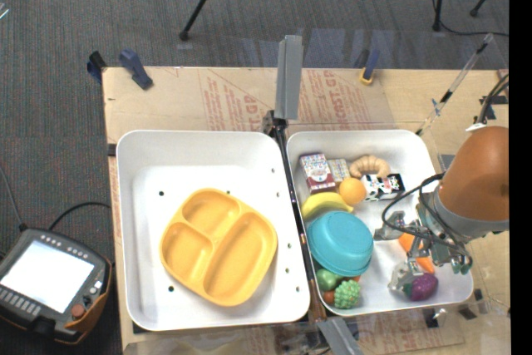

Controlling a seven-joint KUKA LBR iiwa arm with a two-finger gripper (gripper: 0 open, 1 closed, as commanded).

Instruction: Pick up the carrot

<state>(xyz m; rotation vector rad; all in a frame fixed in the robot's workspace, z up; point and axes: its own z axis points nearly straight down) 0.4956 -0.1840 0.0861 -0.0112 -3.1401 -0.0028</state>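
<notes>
The carrot (406, 243) lies in the right bin (416, 144), near its right wall. It shows as orange patches partly hidden under the gripper. My gripper (421, 253) hangs low over the carrot, right on top of it, below the orange-banded wrist (480, 172). The metal parts of the hand cover the carrot's middle, so I cannot see whether it is gripped.
A purple vegetable (423, 287) lies just in front of the gripper. A teal bowl (341, 242), banana (326, 204), orange (352, 191), croissant (370, 166), small boxes (317, 171) and green vegetables (346, 293) crowd the same bin. A yellow divided plate (219, 246) sits in the left bin (137, 179).
</notes>
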